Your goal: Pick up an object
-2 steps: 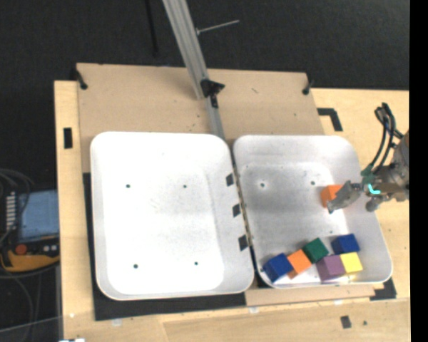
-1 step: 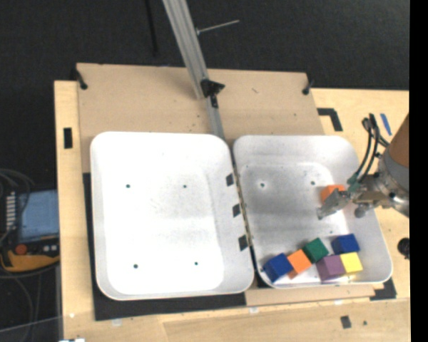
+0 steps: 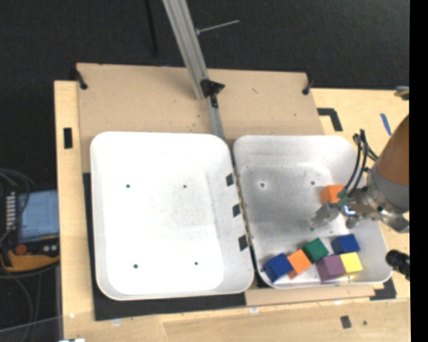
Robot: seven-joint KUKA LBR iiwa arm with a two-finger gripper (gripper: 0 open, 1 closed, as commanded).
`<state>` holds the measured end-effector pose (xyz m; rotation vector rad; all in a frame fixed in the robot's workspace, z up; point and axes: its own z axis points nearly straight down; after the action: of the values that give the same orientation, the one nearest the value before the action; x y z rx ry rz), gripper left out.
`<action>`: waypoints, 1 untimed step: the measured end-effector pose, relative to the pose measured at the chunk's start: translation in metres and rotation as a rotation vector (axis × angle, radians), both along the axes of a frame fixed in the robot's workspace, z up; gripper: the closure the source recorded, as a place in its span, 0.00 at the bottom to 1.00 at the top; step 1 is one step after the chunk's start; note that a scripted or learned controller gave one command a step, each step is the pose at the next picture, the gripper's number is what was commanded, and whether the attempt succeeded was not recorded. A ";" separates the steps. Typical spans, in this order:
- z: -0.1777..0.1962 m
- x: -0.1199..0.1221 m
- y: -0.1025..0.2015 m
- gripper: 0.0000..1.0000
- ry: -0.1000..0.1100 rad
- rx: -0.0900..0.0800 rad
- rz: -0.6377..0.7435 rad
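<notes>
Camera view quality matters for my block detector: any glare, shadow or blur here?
Camera view: the left bin looks bright, nearly washed out; the right bin carries grey mottled shading; the hand is slightly soft; the coloured blocks stay distinct.

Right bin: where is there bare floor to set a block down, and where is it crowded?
Bare: the right bin floor along its left and far walls. Crowded: the near right corner, where the blocks cluster, and beside the gripper near an orange block.
</notes>
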<state>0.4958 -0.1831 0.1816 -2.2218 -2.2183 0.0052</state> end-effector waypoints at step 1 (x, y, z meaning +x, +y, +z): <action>-0.043 0.002 -0.004 0.00 0.000 0.000 0.000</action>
<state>0.4980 -0.1871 0.1390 -2.2225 -2.2183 0.0054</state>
